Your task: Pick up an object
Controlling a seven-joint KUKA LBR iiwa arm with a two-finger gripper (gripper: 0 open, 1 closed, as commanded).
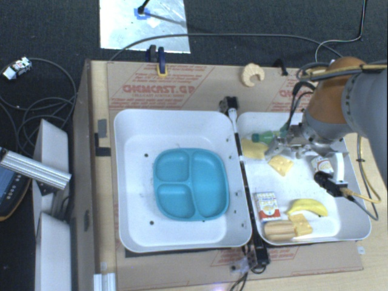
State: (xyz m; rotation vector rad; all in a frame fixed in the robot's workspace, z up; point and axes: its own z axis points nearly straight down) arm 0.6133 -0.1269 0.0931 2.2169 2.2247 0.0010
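Note:
My gripper (284, 145) reaches down into the right bin (357, 220) near its upper left part, above a pale yellow cheese wedge (280, 164). A green object (265, 137) and a yellow block (253, 149) lie just left of the gripper. Lower in the same bin sit a small red and white box (267, 205), a banana (307, 207), a bread roll (278, 230) and a tan cracker (302, 224). The arm's grey body and orange band (327, 102) hang over the bin's upper right.
The left bin (136, 132) holds a blue sectioned plate (190, 183). A beige toy pastry (253, 74) lies on the cardboard behind the bins. Cables trail over the right bin's right side, and a clamp (160, 59) sits at the cardboard's back edge.

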